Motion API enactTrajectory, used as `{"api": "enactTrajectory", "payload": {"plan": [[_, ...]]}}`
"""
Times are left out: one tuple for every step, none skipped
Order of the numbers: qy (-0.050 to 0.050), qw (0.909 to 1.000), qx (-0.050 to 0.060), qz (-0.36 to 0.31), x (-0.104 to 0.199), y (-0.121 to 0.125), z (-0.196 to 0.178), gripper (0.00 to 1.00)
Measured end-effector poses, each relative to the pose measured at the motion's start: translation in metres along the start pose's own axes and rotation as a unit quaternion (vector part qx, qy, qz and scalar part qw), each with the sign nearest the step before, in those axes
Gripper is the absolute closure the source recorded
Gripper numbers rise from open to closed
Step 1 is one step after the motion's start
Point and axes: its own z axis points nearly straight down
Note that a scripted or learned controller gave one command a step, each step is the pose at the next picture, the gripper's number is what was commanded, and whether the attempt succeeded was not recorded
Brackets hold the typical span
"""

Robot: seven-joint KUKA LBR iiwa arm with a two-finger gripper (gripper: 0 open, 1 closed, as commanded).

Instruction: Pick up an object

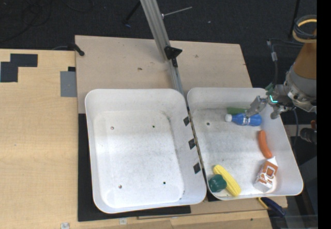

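Well to the left of the pincer [265,105], the large white plastic bin [98,119] holds no objects. Below the pincer and far off lie a dark green rounded lump [217,184] touching a yellow plastic corn cob [228,179]. Just beside the pincer's nearer finger rests the small blue plastic bottle with a white cap [243,118]: probably light, stiff and slippery, best taken across its middle. The pincer stands released, fingers apart, grasping nothing. Below it lie an orange sausage-shaped toy [265,143] and a red-and-white carton [266,175].

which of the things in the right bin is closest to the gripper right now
The blue bottle with the white cap: it lies right beside the gripper at the bin's far side, while the sausage, carton and corn cob lie nearer the camera.
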Motion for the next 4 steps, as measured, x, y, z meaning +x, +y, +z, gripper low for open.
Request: {"api": "enactTrajectory", "payload": {"plan": [[-0.001, 1.0, -0.002, -0.002, 0.0, 0.001, -0.003, 0.0], [0.0, 1.0, 0.0, -0.001, 0.01, 0.001, 0.055, 0.0], [-0.001, 1.0, -0.002, 0.0, 0.011, 0.001, 0.102, 0.0], [-0.001, 1.0, -0.002, 0.0, 0.011, 0.001, 0.091, 1.0]]}}
